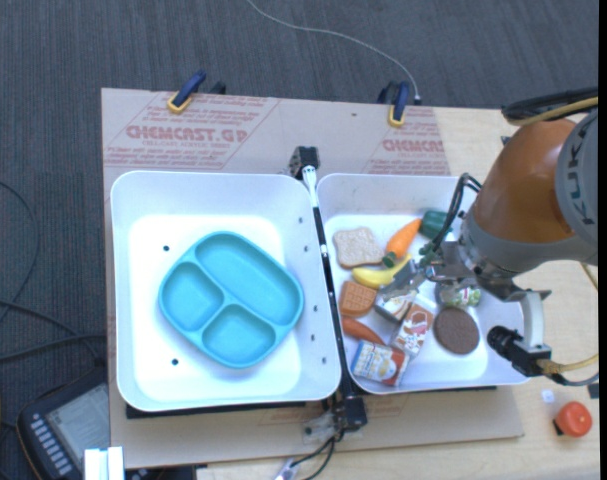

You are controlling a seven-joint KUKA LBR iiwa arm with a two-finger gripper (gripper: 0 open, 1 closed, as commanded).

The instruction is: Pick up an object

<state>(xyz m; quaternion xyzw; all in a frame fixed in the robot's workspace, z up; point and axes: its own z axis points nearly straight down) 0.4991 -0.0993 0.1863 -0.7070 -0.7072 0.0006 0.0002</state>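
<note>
Fingers [413, 271] look a bit parted w/ nothing btwn them, low over the toy-food pile in the right bin [368, 193], tips just beside the banana [373, 275], prob. the pick target since it lies on top & unblocked, not yet gripped

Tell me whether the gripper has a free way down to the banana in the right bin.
Probably yes. The gripper hangs just right of the banana, whose top lies uncovered; the cracker and carrot crowd its sides, though.
</note>
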